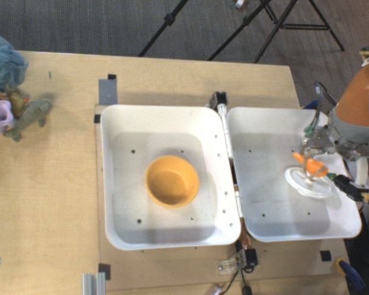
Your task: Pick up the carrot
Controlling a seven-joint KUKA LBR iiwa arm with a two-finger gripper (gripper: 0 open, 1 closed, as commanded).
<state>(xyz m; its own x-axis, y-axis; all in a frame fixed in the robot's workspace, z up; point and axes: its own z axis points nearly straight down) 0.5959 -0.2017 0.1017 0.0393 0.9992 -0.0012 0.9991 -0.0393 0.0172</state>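
Jaws around carrot (312, 165), aperture unclear

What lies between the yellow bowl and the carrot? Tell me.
In the camera view, bare white floor of the left bin, then the two bins' adjoining rims with the hinge strip, then bare floor of the right bin separate the yellow bowl from the carrot.

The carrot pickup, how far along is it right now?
Reach looks done: the hand is down in the right bin, at the carrot, which lies by a clear plastic piece. Whether the grasp has closed is unclear. Lifting the carrot is still left.
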